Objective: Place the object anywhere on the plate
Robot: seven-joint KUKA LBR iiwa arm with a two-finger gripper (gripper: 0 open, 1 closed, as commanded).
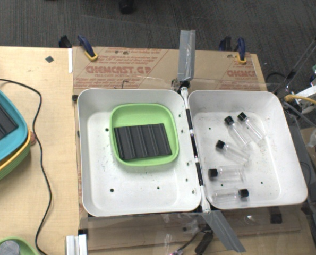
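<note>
While clear black-capped vials (235, 147) lie scattered, the square green plate (144, 134) holds ribbed dark matting.

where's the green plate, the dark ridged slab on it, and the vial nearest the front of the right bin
green plate (119, 117): camera view, bare left rim.
dark ridged slab (143, 141): camera view, middle of its top face.
front vial (230, 195): camera view, clear body left of its black cap.
</note>
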